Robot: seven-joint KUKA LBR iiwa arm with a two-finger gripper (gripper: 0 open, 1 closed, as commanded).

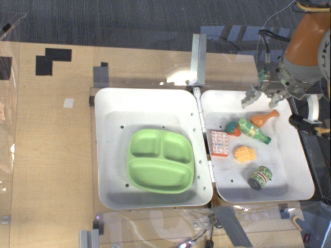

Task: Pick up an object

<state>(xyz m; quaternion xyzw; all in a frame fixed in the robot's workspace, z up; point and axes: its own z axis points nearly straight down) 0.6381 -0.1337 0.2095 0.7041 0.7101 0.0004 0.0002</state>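
Gripper: gripper (262,99) hangs over back of right bin (305,177), fingers spread apart, nothing between them
Arm: grey arm (310,35) with orange band, reaching in from right
Right bin contents: orange drumstick-shaped toy (264,119) just below the fingers; green bottle (254,131) beside it, touching a small red and green piece (232,128); red patterned card (220,143); yellow bumpy ball (244,154); green can (260,177) near front
Left bin: left bin (111,107) holds green divided tray (161,160)
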